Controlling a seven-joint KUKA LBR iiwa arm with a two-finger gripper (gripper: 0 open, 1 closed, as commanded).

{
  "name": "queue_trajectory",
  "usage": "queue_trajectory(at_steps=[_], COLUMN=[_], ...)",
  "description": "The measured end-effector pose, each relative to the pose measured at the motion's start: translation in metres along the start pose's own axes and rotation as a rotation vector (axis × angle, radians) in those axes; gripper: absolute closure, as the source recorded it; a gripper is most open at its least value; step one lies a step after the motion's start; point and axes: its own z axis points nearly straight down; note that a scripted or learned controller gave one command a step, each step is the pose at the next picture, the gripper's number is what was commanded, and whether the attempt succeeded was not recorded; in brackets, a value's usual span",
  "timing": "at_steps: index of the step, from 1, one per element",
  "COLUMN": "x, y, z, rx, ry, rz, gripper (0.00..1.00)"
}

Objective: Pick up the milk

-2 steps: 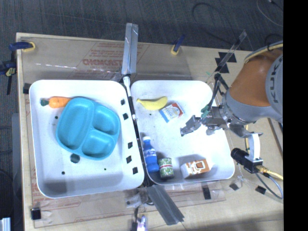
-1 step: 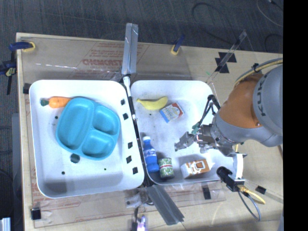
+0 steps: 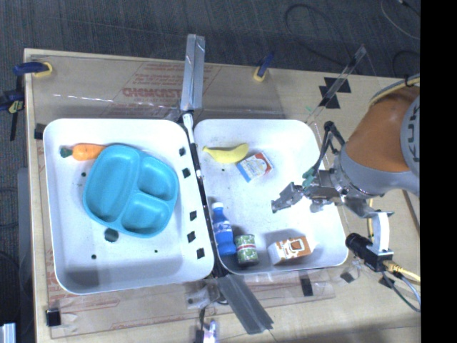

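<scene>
The grey two-finger pincer (image 3: pixel 284 199) is seen over the right part of the right white bin (image 3: pixel 314 138), its fingers spread apart and nothing held between them. The small blue, white and red milk carton (image 3: pixel 254 166) lies toward the far side of that bin, just right of a yellow banana (image 3: pixel 226 153). Along the near edge are placed a blue plastic bottle (image 3: pixel 223 230), a green tin can (image 3: pixel 246 249) and an orange and white box (image 3: pixel 290 249). In the left white bin (image 3: pixel 64 263) a blue sectioned plate (image 3: pixel 131 189) and an orange carrot (image 3: pixel 86 151) are found.
</scene>
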Motion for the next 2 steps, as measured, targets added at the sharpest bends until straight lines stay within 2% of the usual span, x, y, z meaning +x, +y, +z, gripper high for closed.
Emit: queue_trajectory(at_steps=[1, 2], x=[0.000, 0.010], y=[-0.001, 0.017], z=[0.048, -0.039], rx=[0.003, -0.002], ry=[0.001, -0.001], rz=[-0.042, -0.284], gripper=[0.00, 0.00])
